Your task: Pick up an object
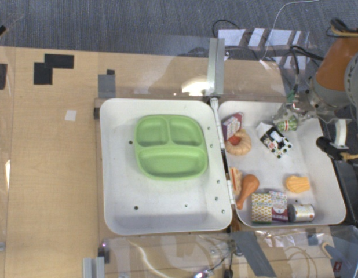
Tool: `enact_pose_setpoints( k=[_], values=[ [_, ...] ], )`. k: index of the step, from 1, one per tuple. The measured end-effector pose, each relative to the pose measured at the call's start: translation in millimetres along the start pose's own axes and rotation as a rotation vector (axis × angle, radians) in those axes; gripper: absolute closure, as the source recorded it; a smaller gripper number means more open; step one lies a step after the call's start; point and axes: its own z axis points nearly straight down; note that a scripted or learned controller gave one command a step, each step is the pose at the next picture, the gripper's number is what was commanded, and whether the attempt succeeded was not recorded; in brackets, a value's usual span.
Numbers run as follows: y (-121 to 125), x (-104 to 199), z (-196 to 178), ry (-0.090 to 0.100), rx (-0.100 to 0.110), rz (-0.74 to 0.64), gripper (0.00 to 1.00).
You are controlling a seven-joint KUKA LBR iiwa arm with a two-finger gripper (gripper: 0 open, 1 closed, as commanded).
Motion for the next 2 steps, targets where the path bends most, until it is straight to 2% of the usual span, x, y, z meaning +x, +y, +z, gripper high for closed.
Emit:
enact_pose_setpoints(
  k=[1,2],
  values=[
    [-13,66,-82,0.014,0.051,0.017,1.00],
    [-45,45,-112,0.010,0.054,0.104,1.00]
  ],
)
